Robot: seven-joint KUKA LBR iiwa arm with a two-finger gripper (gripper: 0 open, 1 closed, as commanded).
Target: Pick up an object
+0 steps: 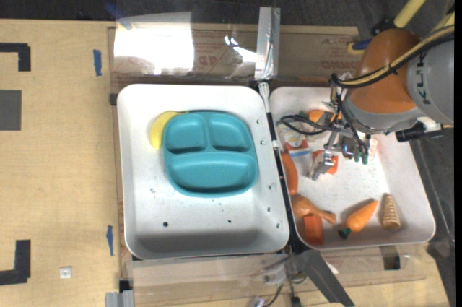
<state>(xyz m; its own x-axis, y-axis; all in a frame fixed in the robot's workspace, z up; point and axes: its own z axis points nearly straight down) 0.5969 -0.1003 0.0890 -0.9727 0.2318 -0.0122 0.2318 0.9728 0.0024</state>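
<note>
Nearest us, along the front wall of the right bin (422, 226), we see a carrot (359, 214) lying aslant with its green end toward the front, a ridged tan cone (390, 212) just beside it, and a pale orange piece (309, 208) with a small red-orange block (312, 227) touching it by the left wall. A long orange strip (289, 170) runs front to back along that same wall. Farther in, the gripper (323, 167) hangs over the middle of the bin, tipped down and to the left, with something small and orange at its tip; we cannot tell whether that piece sits between the fingers or merely lies under them, and whether they stand apart or together is beyond us too. We judge the strip the nearest candidate: it lies just left of the tip, its long axis nearly square to the arm's reach. The carrot lies well apart, toward the front right. Cables and the wrist (382, 81) hide the bin's back part, where another orange scrap (315, 115) peeks out. In the left bin (137, 154) a teal tray (211, 152) covers most of a yellow thing (158, 128).
</note>
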